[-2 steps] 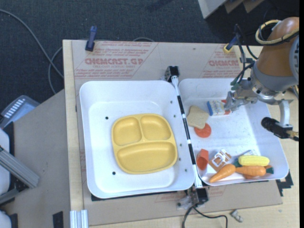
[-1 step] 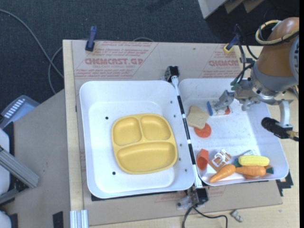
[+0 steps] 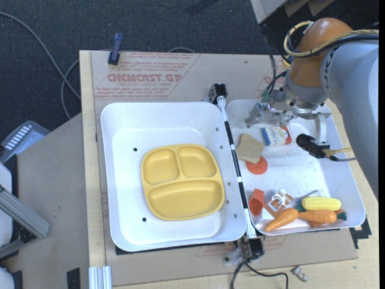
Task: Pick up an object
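My gripper (image 3: 272,117) hangs over the far part of the right bin (image 3: 337,173), under the orange band of the arm. Just below it lies a small white carton with orange and blue print (image 3: 277,136), close to or touching the gripper. A tan bread slice (image 3: 249,147) lies to the carton's left, with a red disc (image 3: 258,167) beside it. Along the near edge lie an orange cup (image 3: 257,201), a small white-and-orange toy (image 3: 278,200), a carrot (image 3: 283,219) and a yellow corn cob (image 3: 322,204).
The left bin (image 3: 120,131) holds a yellow divided plate (image 3: 182,180). A black clip (image 3: 218,91) sits at the far end of the wall between the bins. The bins rest on a cardboard sheet (image 3: 150,77).
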Robot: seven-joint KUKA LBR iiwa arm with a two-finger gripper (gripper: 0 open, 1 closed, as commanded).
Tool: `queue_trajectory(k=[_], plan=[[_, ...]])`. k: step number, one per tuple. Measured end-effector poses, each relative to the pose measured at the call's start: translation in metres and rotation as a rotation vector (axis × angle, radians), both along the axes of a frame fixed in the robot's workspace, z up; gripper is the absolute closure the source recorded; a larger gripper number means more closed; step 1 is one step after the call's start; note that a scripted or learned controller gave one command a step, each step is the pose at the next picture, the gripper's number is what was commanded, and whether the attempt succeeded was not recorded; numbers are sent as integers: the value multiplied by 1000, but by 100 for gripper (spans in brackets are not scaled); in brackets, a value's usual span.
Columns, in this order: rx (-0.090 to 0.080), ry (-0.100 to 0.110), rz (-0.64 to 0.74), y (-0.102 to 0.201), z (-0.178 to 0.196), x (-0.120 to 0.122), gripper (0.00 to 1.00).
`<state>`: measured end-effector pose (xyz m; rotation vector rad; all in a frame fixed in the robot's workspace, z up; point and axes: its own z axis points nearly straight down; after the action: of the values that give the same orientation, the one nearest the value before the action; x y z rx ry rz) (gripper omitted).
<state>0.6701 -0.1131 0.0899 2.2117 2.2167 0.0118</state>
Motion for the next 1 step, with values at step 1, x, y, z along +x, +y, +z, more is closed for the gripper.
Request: queue_trajectory(k=[1], plan=[[0, 8, -3, -34, 56, -3, 0]])
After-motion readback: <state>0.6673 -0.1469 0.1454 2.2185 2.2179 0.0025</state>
